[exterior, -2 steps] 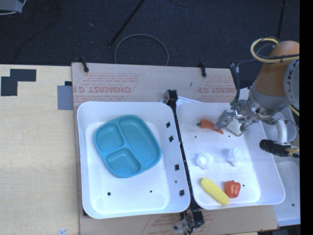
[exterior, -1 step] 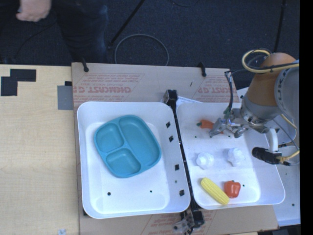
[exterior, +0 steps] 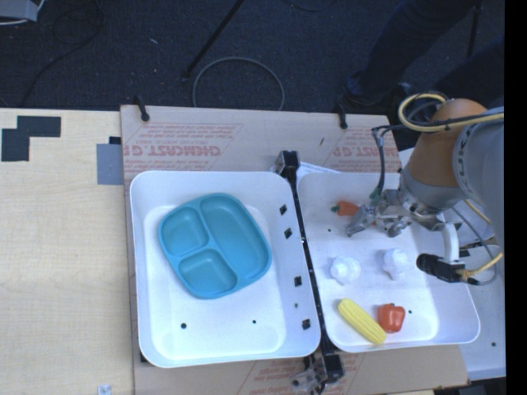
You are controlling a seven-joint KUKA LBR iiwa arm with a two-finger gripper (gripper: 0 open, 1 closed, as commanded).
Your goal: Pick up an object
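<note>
So there's a blue divided plate (exterior: 215,245) in the left bin (exterior: 165,336). The right bin (exterior: 457,332) has two white lumps (exterior: 344,268), corn (exterior: 361,321), a red pepper (exterior: 392,317) and a carrot (exterior: 347,208). My gripper (exterior: 375,222) hovers beside the carrot, spread open, holding nothing.

Red lettering is running across the clear sheet (exterior: 214,142) lying just behind the left white bin (exterior: 216,336), upside down from this angle and reading roughly "CHEMCAST". A second, partly covered red print is sitting further right along that sheet and is proving too broken to read.
</note>
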